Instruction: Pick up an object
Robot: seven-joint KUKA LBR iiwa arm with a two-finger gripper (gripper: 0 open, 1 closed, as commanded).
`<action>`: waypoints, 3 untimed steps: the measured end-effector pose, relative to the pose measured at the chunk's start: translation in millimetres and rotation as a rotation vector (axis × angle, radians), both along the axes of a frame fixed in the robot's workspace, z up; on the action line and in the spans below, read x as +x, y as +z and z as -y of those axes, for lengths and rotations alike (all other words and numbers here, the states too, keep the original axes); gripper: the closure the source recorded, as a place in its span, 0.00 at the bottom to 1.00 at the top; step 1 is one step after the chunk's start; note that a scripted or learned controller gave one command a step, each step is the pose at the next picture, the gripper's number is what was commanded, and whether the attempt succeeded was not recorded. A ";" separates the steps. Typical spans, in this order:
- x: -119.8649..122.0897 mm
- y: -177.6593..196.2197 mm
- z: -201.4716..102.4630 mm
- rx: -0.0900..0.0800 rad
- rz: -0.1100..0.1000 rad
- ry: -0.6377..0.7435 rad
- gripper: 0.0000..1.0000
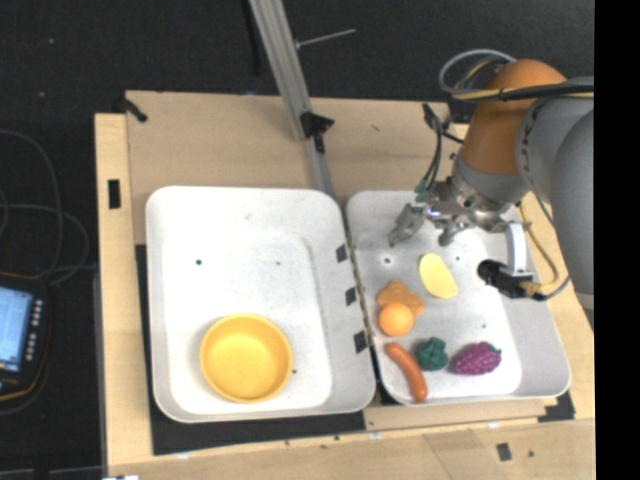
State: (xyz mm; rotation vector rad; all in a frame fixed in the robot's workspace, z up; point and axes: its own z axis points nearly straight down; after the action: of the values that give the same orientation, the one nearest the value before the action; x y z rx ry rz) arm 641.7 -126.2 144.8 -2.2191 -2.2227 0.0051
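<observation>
Gripper (pixel 428 226) poised over the far end of the right bin (pixel 540 363), nothing between its fingers.

Fingers (pixel 405 228) look spread apart, one pointing toward the bin's left wall and the other toward the yellow piece, though the slanted view makes the gap hard to judge. Below the gripper in the right bin lie a pale yellow oval piece (pixel 438 276), an orange ball (pixel 396 319) resting against an orange lump (pixel 400 295), a red-orange sausage shape (pixel 407 370), a small dark green item (pixel 432 353) and a purple grape bunch (pixel 475 358), all apart from the fingers. The left bin (pixel 190 228) holds a yellow bowl (pixel 246 357) near its front. Both bins sit side by side on the desk (pixel 210 138).
</observation>
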 end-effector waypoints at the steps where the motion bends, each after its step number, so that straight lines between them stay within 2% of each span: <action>1: -0.3 -46.1 0.9 -0.001 0.001 0.000 0.00; 2: 1.4 -31.8 2.0 0.000 0.007 -0.003 1.00; 3: 2.1 33.4 5.1 0.000 0.011 -0.003 1.00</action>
State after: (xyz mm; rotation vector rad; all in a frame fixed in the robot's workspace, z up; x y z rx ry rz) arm 643.8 -131.3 178.2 -2.2281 -2.2244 -0.0068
